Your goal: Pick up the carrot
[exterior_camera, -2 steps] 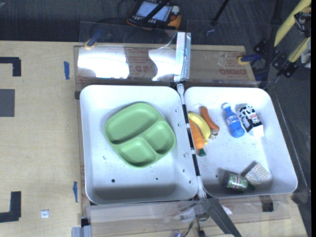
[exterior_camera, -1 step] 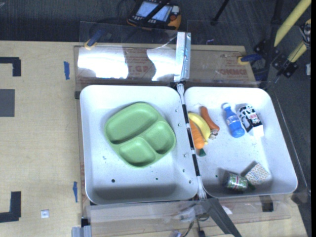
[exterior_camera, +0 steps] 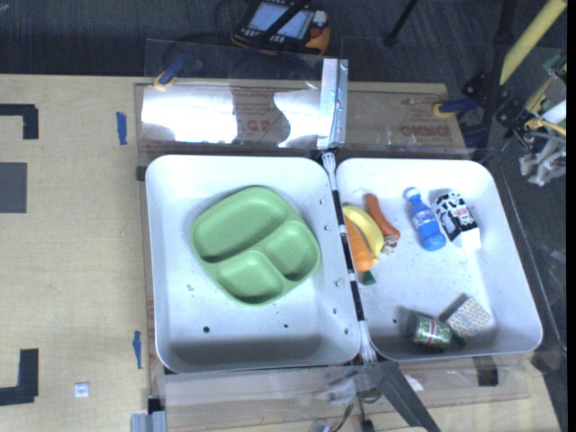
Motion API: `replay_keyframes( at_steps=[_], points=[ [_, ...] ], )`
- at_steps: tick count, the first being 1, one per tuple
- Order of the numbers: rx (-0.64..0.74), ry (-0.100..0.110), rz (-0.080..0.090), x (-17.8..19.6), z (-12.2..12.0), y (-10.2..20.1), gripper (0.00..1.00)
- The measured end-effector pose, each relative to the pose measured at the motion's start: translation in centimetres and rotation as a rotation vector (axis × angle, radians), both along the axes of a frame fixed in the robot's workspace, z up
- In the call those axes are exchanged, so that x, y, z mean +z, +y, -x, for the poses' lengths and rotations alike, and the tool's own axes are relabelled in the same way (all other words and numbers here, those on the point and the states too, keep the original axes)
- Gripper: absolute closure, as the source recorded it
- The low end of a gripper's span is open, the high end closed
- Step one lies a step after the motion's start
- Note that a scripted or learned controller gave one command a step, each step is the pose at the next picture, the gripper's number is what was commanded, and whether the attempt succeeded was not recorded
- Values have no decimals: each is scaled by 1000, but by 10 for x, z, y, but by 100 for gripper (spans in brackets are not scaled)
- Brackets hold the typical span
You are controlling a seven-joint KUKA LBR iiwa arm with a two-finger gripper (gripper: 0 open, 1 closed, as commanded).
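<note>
Carrot (exterior_camera: 362,248): lies in the right bin (exterior_camera: 513,241), hard against its left wall, orange body slanting down to a green stub at the lower end.
Neighbours: a banana (exterior_camera: 363,222) curves along the carrot's upper side, touching it; a thin reddish sausage-like piece (exterior_camera: 381,220) lies just beside both on the right.
Other things: a blue bottle (exterior_camera: 424,220) and a black-and-white carton (exterior_camera: 455,215) stand apart further right; a can (exterior_camera: 432,332) and a patterned packet (exterior_camera: 472,314) sit near the bin's lower edge, well apart from the carrot.
Left bin (exterior_camera: 171,259): holds a green divided plate (exterior_camera: 256,244), no part in this step.
Tool: I cannot tell its state from this view.
Step in hand: approach, nothing grasped yet by my reading.
How to do it well: come down over the carrot's lower half, away from the banana, with the fingers set across the carrot's width.
Risk: the bin wall crowds the left side, so one finger may strike the rim or catch the banana instead.
</note>
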State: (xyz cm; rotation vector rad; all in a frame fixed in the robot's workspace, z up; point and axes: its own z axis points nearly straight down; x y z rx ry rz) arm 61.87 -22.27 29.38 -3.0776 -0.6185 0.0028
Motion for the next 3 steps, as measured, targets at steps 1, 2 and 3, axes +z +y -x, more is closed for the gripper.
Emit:
replay_keyframes(
  at_steps=[1, 2, 3],
  points=[
    [297, -5, 1, -169, -31, 0, 100],
    [382, -34, 18, -184, -10, 31, 100],
    [524, -45, 36, -184, -1, 54, 100]
  ],
)
